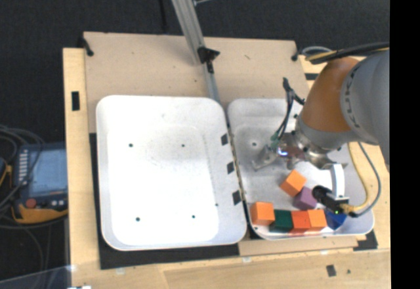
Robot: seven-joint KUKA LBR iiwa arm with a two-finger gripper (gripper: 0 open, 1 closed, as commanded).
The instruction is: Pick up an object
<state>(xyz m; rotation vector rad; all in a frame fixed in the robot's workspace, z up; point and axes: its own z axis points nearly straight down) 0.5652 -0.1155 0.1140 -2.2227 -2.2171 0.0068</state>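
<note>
Watching from my desk, I see the arm (348, 100) reaching over the right bin (252, 120), its gripper (272, 153) low above bare floor, grip unreadable, apart from the blocks: orange block (294, 182), purple block (306, 198), green block (283, 220).

The wooden bench (72, 150) bears two white bins (164, 169) side by side.

arm (341, 104) bent low, wrist down
</note>
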